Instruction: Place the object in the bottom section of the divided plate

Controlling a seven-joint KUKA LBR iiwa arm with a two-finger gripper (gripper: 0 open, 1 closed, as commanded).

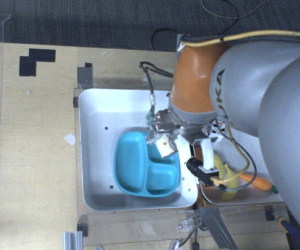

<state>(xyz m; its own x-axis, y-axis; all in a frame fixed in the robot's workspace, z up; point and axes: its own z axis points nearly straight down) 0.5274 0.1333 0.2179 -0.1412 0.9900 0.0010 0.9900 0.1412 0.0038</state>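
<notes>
A blue divided plate (134, 163) lies in the left white bin (95, 139). It has one long section on its left and two smaller ones on its right. My gripper (163, 142) hangs over the plate's upper right section, under the orange-banded wrist (194, 87). A small pale piece (164, 148) shows at the gripper's tip, just above the plate; whether it is a held object or part of the gripper is unclear. The lower right section (160, 178) holds nothing.
The arm covers most of the right bin. At that bin's lower end lie a yellow banana (224, 172) and an orange carrot (257, 182). Cables loop above the left bin's far rim (150, 74).
</notes>
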